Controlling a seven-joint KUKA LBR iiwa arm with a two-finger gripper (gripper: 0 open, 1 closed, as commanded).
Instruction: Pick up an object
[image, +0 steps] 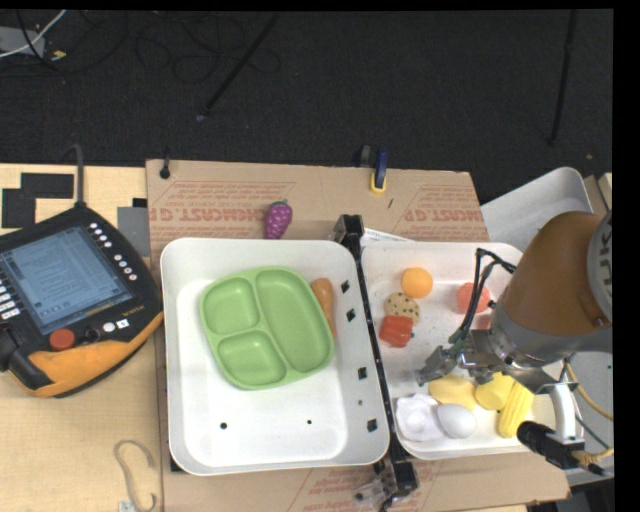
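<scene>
Glossy green plastic tray (266, 327); smooth white plastic bins (190, 400); matt cardboard (220, 205).

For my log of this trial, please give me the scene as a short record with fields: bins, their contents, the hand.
left bin: green divided plate, orange sausage-like piece at its right edge
right bin: orange ball, spotted tan piece, red piece, white items, yellow items
hand: low over right bin, near yellow items
outside bins: purple toy on cardboard

Bench clutter around the bins

A teach pendant (70, 290) sits at nine o'clock; a purple grape cluster (278, 219) lies on cardboard (220, 205) at twelve, a yellow clamp (379, 180) near one.
</scene>
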